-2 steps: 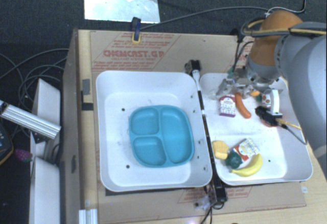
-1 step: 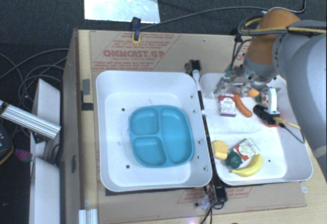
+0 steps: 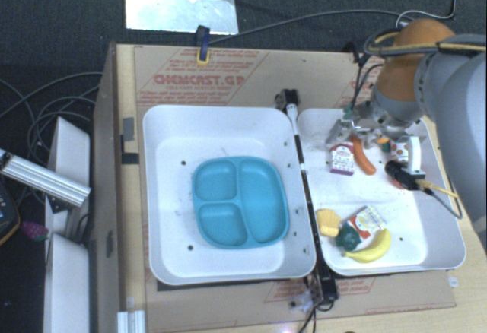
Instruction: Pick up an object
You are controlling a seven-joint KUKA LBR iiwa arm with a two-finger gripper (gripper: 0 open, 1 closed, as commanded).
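Hand point(image 3: 348, 134) sits at the end of the grey arm point(image 3: 456, 96), which reaches in from the right, and is low over the far part of the right bin point(image 3: 435, 226). Whether it is open or closed cannot be told from this angle, and nothing can be seen held in it.

The desk point(image 3: 198, 77) is topped with printed brown cardboard and carries the two white bins side by side. The left bin point(image 3: 163, 172) holds one thing, a blue divided plate point(image 3: 240, 201) with three compartments, lying flat near its middle.

The right bin holds the small pieces in two groups. A yellow banana point(image 3: 373, 248) lies along the near wall, curving up toward the right. A white packet point(image 3: 370, 219) with red and green print lies just above it and seems to touch it. A small carton point(image 3: 342, 160) with a red label sits just below the hand, toward the bin's left side. An orange stick-shaped piece point(image 3: 366, 160) lies just beside the carton on its right, tilted. A yellow lump point(image 3: 327, 222) rests near the bin's left wall, well apart from the hand. A small dark green piece point(image 3: 348, 239) is tucked between the lump and the banana.
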